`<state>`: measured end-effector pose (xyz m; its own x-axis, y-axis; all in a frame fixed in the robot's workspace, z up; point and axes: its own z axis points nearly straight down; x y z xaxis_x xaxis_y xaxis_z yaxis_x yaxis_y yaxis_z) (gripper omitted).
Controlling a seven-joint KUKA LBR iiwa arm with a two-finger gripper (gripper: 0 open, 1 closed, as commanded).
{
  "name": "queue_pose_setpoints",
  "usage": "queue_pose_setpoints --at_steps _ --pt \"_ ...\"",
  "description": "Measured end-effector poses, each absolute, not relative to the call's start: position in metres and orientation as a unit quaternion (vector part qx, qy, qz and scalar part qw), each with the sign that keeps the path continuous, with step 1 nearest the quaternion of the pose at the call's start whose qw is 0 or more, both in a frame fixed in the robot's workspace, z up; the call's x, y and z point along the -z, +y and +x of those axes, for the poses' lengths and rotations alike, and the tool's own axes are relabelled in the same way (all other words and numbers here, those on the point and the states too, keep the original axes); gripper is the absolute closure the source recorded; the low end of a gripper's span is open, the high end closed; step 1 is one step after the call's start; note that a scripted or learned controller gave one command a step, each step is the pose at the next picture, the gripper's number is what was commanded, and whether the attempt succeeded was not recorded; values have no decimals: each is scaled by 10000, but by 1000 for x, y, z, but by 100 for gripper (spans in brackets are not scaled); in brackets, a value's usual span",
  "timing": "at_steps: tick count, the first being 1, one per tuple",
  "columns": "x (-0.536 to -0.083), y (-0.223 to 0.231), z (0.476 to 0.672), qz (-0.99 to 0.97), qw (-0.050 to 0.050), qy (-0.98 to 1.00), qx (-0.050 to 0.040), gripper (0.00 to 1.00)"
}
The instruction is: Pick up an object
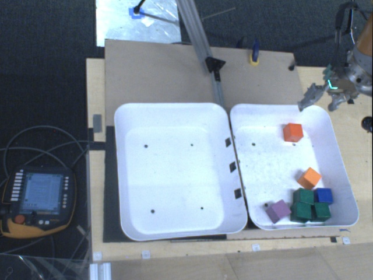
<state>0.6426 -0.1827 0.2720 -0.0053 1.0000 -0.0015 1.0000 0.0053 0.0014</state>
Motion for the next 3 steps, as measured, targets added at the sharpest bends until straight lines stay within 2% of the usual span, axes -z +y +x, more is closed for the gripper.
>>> queue_pose_setpoints --at_steps 2,3 --pt "-164 -167 635 7058 -13 7084 10 0" --pt "-109 -167 638 7060 72 7081 -6 0"
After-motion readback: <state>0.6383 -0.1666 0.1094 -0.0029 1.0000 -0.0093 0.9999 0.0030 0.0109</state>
